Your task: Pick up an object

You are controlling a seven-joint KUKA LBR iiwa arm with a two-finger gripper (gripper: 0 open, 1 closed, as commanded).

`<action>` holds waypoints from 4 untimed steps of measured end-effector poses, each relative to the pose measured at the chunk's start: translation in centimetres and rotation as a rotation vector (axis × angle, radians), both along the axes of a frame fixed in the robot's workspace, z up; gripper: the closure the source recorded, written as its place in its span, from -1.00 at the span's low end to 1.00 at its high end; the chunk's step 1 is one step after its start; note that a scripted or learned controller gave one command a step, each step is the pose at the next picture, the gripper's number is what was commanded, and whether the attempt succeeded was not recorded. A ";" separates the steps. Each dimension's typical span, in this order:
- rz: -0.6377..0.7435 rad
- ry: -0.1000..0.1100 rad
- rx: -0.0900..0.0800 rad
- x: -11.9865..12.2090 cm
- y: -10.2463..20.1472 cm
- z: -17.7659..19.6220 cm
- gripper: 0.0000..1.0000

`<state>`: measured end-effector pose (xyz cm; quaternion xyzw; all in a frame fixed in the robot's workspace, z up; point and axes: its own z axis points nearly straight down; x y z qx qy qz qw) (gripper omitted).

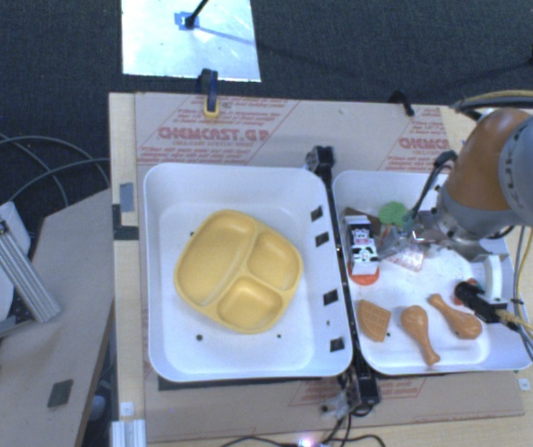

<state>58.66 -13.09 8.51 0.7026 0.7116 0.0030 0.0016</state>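
**binwatcher:** Reach-in step, by the looks of it. The gripper [406, 246] is seen low in the right bin [378, 186], middle right of the frame, just beside a small clear packet [409, 258] and below the green lid [394, 214]. Nothing can be made out between the fingers, and how far they're spread can't be told from this angle, too much blur and arm in the way.

**kuka_fan:** Agreed, nothing's been lifted yet. The cow-print carton [363, 249] is lying along the bin's left wall, long axis running roughly top to bottom of the frame, orange end pointed at the bottom. The two drumsticks [419, 329] along the lower edge are slanted, thin ends toward lower right.

**binwatcher:** So a closing on the packet would be called for next, then a straight lift. The yellow divided plate [239, 270] in the left bin [169, 343] is left out of it.
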 end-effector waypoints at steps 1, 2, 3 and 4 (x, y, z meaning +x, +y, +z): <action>-0.017 0.008 -0.001 -10.4 -3.5 7.7 -1.00; 0.001 -0.016 0.000 -8.1 -6.0 2.7 -1.00; -0.005 -0.002 -0.004 -1.6 -7.5 1.0 -1.00; -0.013 0.009 0.000 -9.2 -4.5 3.2 -1.00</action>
